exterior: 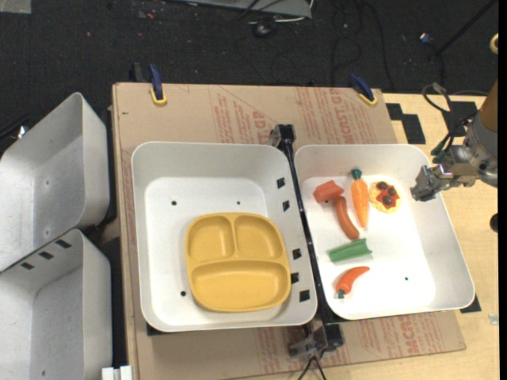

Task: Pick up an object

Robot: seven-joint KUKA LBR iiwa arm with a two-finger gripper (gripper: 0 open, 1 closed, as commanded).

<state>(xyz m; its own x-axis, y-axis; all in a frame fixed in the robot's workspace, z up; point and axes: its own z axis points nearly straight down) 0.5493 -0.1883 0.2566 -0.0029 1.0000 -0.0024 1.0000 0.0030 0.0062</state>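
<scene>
Over the right bin's far right rim, the pincer hangs at the end of the arm, carrying nothing; its fingertips are too small and dark against the rim to say whether they stand wide or narrow, so that cannot be told. The candidates for picking all lie in that right bin: an orange carrot with a green top, a small yellow round with dark and red toppings just beside it, a reddish sausage touching a red wedge, a green strip below them, and a red chili nearest the front. The left bin bears a yellow divided plate. To do the step well, the arm would likely do best to choose a piece lying apart from its neighbours, such as the chili or the green strip, centre the pincer above it, turn the fingers across its narrow width, and descend straight before closing. As for writing, the brown board under the bins carries reddish printed lettering, reversed and too faint to read with confidence.
</scene>
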